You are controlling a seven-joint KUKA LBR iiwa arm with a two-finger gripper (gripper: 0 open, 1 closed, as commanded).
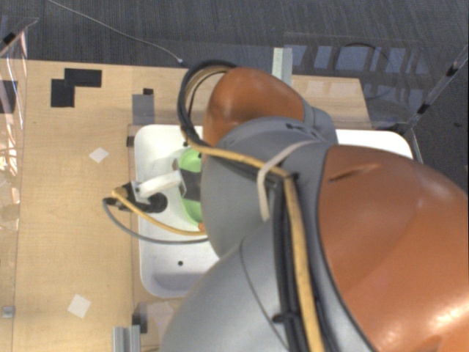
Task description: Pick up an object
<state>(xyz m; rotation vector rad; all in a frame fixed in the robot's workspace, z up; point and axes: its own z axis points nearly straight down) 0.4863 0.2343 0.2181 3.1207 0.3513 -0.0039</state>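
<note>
The grey and orange arm (308, 218) covers most of the view, reaching over the left white bin (157, 270). A green object (192, 162) shows in two patches beside the arm's edge, inside that bin. The gripper (187, 185) is a dark form between the green patches, largely hidden by the arm's body. Whether the green object is between its fingers cannot be made out.
A yellow and a black cable (139, 210) loop out over the bin's left wall, with a white connector (157, 185). The wooden bench (66, 218) lies to the left, with black marks (73, 86) at its back. The right bin's rim (381, 139) peeks out behind the arm.
</note>
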